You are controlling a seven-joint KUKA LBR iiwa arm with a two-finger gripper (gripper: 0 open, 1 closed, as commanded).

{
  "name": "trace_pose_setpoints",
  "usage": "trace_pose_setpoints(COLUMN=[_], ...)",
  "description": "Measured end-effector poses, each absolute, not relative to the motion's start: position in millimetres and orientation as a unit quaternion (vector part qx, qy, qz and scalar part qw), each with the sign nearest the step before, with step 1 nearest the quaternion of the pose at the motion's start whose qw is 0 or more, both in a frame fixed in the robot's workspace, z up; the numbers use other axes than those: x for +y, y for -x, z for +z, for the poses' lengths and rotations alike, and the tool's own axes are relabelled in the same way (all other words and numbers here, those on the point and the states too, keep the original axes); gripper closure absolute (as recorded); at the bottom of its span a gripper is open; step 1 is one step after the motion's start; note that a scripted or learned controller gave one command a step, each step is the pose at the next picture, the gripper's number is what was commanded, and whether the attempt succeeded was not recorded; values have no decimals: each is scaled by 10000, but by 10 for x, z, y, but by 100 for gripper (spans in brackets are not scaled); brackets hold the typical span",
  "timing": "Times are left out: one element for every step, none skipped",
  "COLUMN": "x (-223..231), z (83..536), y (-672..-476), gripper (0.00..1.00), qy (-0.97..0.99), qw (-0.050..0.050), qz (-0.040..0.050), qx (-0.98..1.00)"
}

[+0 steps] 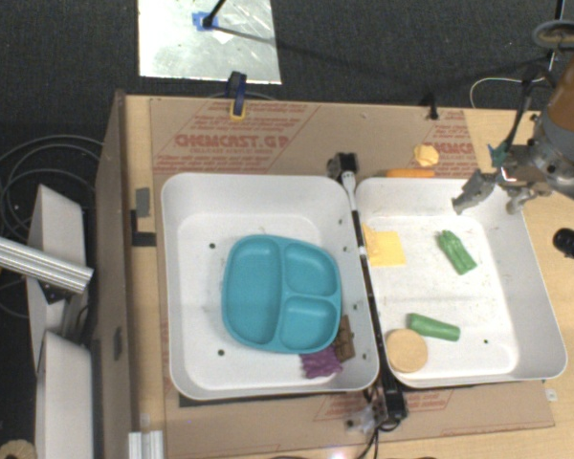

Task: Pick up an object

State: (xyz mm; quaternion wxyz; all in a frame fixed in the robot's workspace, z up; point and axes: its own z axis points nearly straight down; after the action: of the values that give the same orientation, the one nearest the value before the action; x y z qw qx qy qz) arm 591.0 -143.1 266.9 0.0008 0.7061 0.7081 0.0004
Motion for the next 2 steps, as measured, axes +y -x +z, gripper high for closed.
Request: trace_pose_setpoints(x=[-1858,-1780], z=[1590,800], y=[-6021,-6115], gripper=[0,0], qy=[-7078,-7056], qw=[-21,-18], qz=[-22,-9], qx=[7064,7086])
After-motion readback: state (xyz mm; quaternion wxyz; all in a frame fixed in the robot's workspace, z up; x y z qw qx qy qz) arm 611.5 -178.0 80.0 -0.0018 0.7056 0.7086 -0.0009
